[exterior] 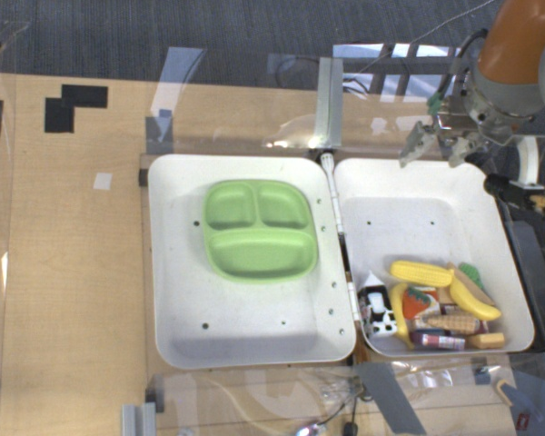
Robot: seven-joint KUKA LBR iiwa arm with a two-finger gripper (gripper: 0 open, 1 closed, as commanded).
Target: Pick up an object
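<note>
My gripper (433, 148) hangs above the far edge of the right bin (418, 216), its two fingers spread apart with nothing between them. A pile of toy food lies in the near right corner of that bin: a yellow corn cob (421, 272), a banana (473, 298), a red strawberry-like piece (418, 303), a small black and white carton (375, 302) and several smaller pieces. The gripper is well behind the pile and higher than it.
The left bin (177, 316) holds a green divided plate (258, 229). A metal divider (330, 116) stands between the bins at the back. Clear panels and cables lie around the bench. The far half of the right bin is bare.
</note>
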